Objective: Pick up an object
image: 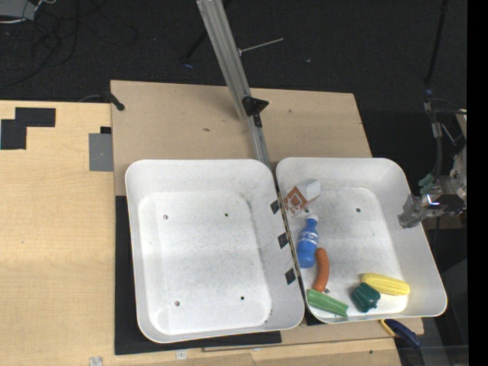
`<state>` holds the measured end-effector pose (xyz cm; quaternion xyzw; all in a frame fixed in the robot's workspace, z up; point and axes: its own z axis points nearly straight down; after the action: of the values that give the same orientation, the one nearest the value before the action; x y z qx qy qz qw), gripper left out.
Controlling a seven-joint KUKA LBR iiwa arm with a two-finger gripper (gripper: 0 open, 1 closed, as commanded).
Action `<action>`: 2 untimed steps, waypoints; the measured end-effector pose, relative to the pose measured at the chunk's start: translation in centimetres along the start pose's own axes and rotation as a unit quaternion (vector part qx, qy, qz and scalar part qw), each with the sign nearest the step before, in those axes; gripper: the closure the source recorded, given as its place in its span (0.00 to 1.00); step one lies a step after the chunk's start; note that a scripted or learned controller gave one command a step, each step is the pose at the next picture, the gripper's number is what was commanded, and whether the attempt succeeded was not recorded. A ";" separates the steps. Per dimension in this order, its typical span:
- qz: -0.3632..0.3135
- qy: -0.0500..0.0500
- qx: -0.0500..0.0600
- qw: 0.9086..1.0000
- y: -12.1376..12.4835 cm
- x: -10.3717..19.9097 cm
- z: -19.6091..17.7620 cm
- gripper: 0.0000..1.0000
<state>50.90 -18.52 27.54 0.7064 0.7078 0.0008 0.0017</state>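
The right bin (381, 175) holds the objects along its left and front sides. A small white and brown carton (300, 197) lies near the divider, a blue bottle (307, 242) below it, then an orange-red sausage (322, 268). At the front lie a green pod-shaped piece (327, 303), a dark green block (365, 296) and a yellow corn cob (386, 284). My gripper (412, 213) hangs at the right bin's right rim, well away from all of these, with nothing seen in it.
The left bin (152, 175) sits beside the right one on a black mat. A slanted metal rail (229, 59) rises behind the bins. Wooden bench surface (53, 227) lies to the left. A blue and yellow item (400, 332) pokes out below the right bin.
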 end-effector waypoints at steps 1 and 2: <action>-0.001 0.002 0.003 1.000 1.5 5.3 1.6 1.00; -0.001 0.001 0.003 1.000 3.0 9.7 1.3 1.00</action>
<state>53.85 -8.79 26.28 0.7060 0.7083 -0.0007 -0.0009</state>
